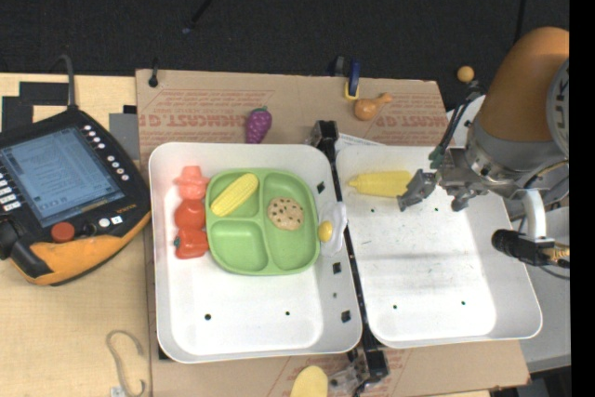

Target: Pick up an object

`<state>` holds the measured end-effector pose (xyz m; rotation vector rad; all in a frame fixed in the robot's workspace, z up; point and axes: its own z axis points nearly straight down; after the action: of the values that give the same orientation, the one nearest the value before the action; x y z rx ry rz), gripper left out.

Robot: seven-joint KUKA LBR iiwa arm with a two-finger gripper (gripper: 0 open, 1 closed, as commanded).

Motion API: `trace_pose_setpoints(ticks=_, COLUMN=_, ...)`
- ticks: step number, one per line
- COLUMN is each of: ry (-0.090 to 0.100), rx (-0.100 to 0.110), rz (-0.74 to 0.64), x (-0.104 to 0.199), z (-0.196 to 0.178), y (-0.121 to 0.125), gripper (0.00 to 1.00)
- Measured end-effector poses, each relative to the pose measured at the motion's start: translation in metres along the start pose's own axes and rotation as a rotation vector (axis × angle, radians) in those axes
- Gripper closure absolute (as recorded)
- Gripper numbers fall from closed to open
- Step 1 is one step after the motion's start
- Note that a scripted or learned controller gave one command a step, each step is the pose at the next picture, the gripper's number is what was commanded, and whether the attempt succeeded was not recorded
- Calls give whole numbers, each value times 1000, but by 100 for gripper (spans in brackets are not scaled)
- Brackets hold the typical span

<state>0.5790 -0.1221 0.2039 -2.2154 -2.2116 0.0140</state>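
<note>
In the right bin (446,293), near its far left corner, lies a yellow corn cob (379,183). Its long axis runs roughly parallel to the bin's far rim, left to right across the camera view. Surface is plain yellow and slightly tapered at both ends; finer detail too small to read.

The gripper (435,190) hangs just beside the cob's right end, over the far part of the right bin. One dark finger (416,190) reaches toward the cob's right end; whether it touches cannot be told. Fingers stand apart with nothing seen between them. The arm (525,107), grey with an orange band, enters from the right.

Left bin (242,321): a green divided plate (263,222) sits in the far half, toward the bin's right side. Its far left compartment holds a second yellow corn piece (232,193), tilted. Its far right compartment holds a round cookie (285,214) with dark specks. An orange-red toy figure (190,213) lies just beside the plate's left edge. A small yellow item (326,231) rests at the bin's right rim.

Behind the bins, on cardboard (214,112): a purple grape bunch (258,125) and an orange-tan pear-like piece (370,106). A yellow object (310,381) sits at the near edge. A control pendant (65,191) lies at the bench's left.
</note>
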Motion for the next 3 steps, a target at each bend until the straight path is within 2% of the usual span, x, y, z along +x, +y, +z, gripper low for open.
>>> trace_pose_setpoints(ticks=1, ry=-2, rx=-13, rz=-2, x=0, z=-7, y=3, gripper=0)
trace_pose_setpoints(ticks=2, ry=0, rx=-7, rz=-6, x=8, z=51, y=11, gripper=0)
trace_pose_setpoints(ticks=3, ry=1, rx=-7, rz=-2, x=15, z=98, y=9, gripper=0)
